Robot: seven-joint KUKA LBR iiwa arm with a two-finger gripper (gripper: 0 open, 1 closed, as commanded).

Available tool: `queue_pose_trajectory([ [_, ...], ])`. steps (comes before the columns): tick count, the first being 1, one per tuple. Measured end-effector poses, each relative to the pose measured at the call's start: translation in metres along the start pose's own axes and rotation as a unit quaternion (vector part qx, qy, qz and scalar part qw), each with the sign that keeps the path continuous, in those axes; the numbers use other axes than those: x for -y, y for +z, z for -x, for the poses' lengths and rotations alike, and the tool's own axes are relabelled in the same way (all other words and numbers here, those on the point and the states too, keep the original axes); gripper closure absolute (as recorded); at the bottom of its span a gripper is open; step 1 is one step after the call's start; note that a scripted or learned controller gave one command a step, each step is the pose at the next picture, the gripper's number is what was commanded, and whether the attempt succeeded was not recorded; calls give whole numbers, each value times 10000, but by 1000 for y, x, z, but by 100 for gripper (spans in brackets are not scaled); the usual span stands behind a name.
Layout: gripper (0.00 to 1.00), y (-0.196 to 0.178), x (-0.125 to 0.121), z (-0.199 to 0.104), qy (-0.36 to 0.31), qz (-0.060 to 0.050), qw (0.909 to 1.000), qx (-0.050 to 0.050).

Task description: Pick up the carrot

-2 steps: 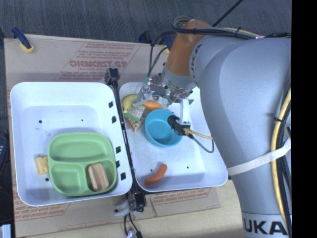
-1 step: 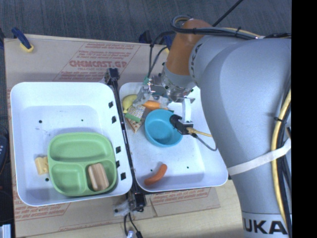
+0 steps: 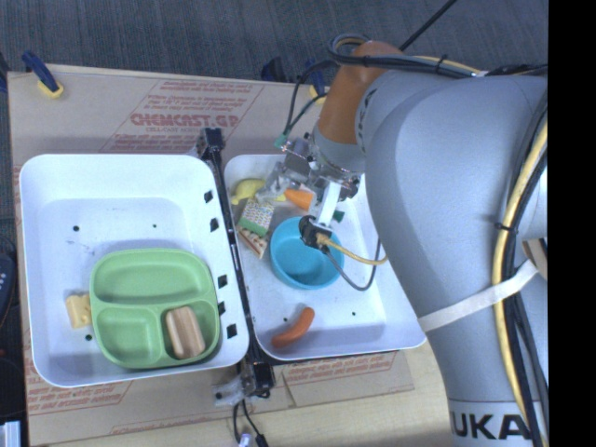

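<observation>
gripper [image 3: 300, 186] down in the right bin [image 3: 372, 324], mostly masked by wrist hardware; grip state cannot be made out. carrot [image 3: 299, 196] just an orange patch at the gripper. blue bowl [image 3: 303, 259] just below it, banana [image 3: 246, 190] to its left, sausage [image 3: 292, 328] well below.

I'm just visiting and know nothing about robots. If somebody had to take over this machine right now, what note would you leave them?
Gripper: low in the right bin, at its far end; whether it is open or shut is unclear.
Carrot: small orange piece right at the gripper, beside the blue bowl.
Done: the arm has reached the carrot.
Left: confirm a grasp, then lift it.
</observation>
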State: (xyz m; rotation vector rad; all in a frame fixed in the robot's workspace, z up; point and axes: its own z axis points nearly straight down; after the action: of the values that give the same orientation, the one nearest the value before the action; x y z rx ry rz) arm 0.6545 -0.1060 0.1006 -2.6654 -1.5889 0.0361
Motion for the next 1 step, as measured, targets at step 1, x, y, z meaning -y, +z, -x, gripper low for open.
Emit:
queue_pose_trajectory([
  [1, 100, -9, -1, -1, -52, 54, 10000, 6],
])
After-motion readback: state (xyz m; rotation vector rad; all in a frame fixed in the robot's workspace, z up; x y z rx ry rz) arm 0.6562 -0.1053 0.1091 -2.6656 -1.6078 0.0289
